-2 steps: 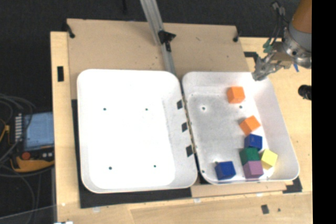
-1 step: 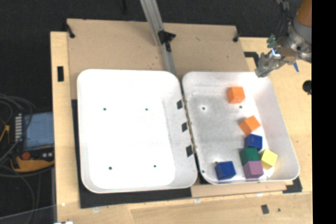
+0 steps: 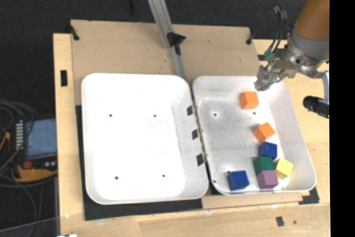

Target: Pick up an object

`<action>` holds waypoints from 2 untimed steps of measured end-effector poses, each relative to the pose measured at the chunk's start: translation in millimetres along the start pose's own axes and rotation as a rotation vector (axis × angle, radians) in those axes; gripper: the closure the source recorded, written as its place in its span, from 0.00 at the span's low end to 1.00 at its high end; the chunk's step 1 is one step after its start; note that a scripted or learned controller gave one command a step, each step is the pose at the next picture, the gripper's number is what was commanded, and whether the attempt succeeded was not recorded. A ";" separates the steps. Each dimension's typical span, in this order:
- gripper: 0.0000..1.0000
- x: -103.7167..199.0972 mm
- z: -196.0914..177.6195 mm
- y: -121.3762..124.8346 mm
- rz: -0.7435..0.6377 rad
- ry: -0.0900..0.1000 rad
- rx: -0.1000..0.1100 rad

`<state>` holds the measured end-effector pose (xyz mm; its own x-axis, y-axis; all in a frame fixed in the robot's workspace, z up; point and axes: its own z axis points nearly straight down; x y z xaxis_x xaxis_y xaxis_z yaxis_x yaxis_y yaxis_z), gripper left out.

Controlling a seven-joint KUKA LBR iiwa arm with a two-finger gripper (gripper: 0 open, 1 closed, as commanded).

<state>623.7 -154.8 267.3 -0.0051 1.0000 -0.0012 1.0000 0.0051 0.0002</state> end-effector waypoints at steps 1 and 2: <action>1.00 60.3 0.2 -8.8 -0.002 0.002 -0.001; 1.00 109.0 15.9 -17.6 -0.001 0.001 0.001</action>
<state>605.6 -45.9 251.3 -0.0058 1.0000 -0.0001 1.0000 0.0058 -0.0006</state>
